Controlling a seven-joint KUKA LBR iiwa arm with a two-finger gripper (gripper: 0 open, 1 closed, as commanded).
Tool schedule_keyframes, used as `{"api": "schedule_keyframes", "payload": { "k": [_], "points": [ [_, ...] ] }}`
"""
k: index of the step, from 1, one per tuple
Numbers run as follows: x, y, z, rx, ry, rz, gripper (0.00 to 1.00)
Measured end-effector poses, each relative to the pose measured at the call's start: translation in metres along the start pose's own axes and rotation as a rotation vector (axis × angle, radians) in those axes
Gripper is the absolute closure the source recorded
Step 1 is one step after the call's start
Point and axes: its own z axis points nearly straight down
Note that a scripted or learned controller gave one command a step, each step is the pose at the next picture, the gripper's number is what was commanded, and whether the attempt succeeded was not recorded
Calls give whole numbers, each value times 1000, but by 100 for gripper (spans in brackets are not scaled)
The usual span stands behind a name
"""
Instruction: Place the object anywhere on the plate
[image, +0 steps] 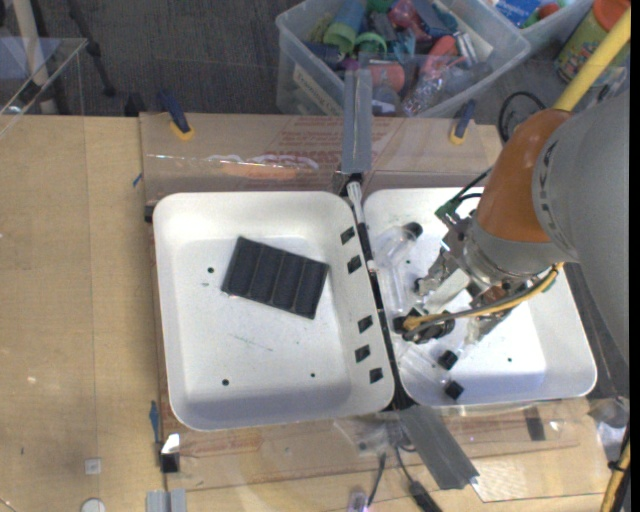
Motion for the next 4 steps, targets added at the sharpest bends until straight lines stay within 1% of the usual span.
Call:
{"api": "schedule_keyframes", "payload": {
  "k": [1, 2, 3, 4],
  "points": [
    [35, -38, 0, -3, 1, -246, 0],
    [34, -36, -9, 0, 0, -242, 100],
    [3, -93, -98, -3, 1, 2, 100],
    [3, -93, -98, -3, 0, 2, 0]
  ]
}}
